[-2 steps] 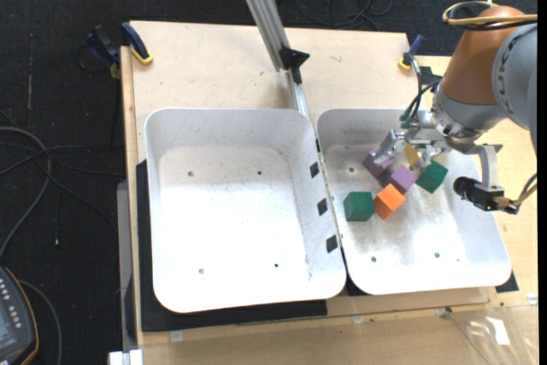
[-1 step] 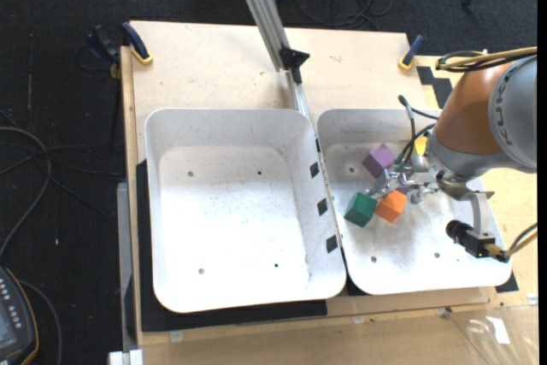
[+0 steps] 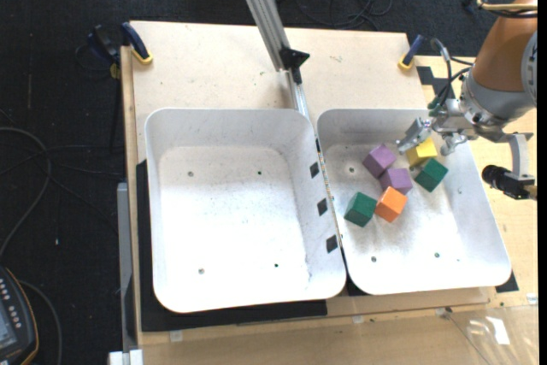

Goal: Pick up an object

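Several small blocks lie in the right bin [image 3: 444, 273]: a yellow block [image 3: 421, 154], two purple blocks [image 3: 380, 159] [image 3: 398, 179], an orange block [image 3: 392, 203], a green block [image 3: 361, 208] and a darker green block [image 3: 432, 174]. My gripper [image 3: 430, 138] hangs at the bin's far right, just above and behind the yellow block. It is open, its fingers spread to either side, and nothing shows between them. The yellow block rests on the bin floor, touching the darker green one.
The left bin [image 3: 171, 124] stands beside the right one, sharing a middle rim [image 3: 320, 184]. A slanted metal rail [image 3: 261, 4] runs down from the back to that rim. Clamps sit at the bench's back corners [image 3: 137, 47] [image 3: 410, 55].
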`<move>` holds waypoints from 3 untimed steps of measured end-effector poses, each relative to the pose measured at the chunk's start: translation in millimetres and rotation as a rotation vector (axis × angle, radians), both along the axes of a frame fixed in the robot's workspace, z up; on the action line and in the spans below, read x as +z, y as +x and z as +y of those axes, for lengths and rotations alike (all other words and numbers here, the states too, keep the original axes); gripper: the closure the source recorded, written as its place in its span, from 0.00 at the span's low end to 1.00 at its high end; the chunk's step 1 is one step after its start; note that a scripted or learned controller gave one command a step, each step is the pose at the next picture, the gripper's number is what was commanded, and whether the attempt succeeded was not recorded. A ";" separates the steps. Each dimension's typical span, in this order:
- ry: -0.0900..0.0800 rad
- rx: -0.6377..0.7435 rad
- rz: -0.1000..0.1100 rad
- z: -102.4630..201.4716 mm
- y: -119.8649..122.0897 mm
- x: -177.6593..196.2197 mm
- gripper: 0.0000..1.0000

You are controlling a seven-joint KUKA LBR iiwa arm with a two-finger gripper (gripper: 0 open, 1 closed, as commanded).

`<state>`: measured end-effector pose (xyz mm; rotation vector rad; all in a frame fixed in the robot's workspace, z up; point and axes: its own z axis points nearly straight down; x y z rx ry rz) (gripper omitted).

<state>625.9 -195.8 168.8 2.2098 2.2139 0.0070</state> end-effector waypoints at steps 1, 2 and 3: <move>0.005 -0.003 0.009 28.2 21.9 -49.5 0.00; 0.006 -0.002 0.009 41.6 0.0 -3.7 0.00; 0.005 -0.002 0.009 81.1 -52.6 -55.8 0.00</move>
